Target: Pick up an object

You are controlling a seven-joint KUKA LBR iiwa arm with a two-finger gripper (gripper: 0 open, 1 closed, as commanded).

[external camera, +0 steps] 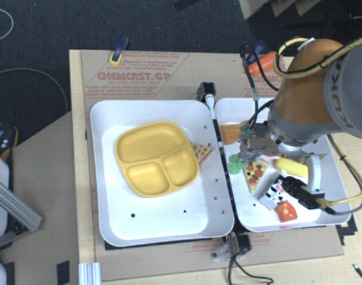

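Bench: cardboard-topped (145, 70), dark floor around.
Near right bin (252, 218): red toy piece (286, 211), black-and-white item (276, 192), pizza-slice toy (254, 174), yellow corn toy (292, 167), green toy (235, 164), all close together.
Left bin (110, 159): yellow divided plate (156, 158); waffle-patterned piece (202, 152) at plate's right edge.
Gripper (247, 150): low over right bin, above green toy; open or closed, cannot tell.
Far edge: blue-yellow clamp (118, 51).

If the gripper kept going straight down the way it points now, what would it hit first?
Most likely the pizza slice toy lying in the right bin, just below the gripper. The green toy sits close beside that line, and depth is hard to judge from this slanted view.
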